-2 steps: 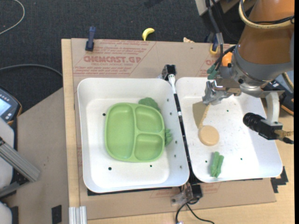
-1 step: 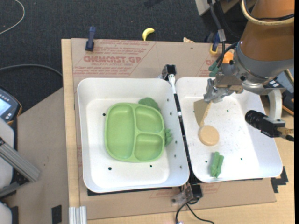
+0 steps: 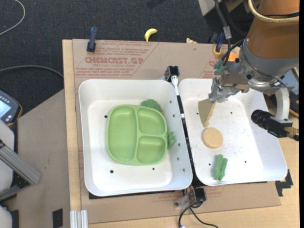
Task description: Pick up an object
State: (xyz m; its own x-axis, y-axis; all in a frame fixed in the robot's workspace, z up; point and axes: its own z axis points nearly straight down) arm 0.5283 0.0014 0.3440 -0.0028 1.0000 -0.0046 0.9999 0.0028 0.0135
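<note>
A: We see the grey arm with its orange band reaching in from the right, and the two-finger gripper (image 3: 219, 95) hangs over the upper left part of the right shallow white bin (image 3: 266, 175).

B: Directly under the gripper we see a tan, flat, wedge-shaped piece (image 3: 206, 112), its narrow end pointing down toward the bin floor. Its top edge meets the fingertips.

A: Are the fingers clamped on it? We cannot tell; the wrist hides where they meet the wedge, so we leave the jaws' state open.

B: Just below the wedge lies a round, tan, flat disc (image 3: 212, 138), close to it but apart. Nearer the front rim we see a small green ridged piece (image 3: 220, 167), lying by itself.

A: In the left shallow white bin (image 3: 90, 127) we find a light green plastic divided plate (image 3: 137, 135) with three compartments, lying flat near the middle. A darker green leafy item (image 3: 151, 104) peeks out from behind its upper right edge, and another green bit (image 3: 170, 139) shows at its right side.

B: Both bins sit on a brown cardboard sheet (image 3: 118, 58) with red lettering, and a small yellow banana-shaped object (image 3: 150, 33) rests on the dark floor beyond it.
</note>
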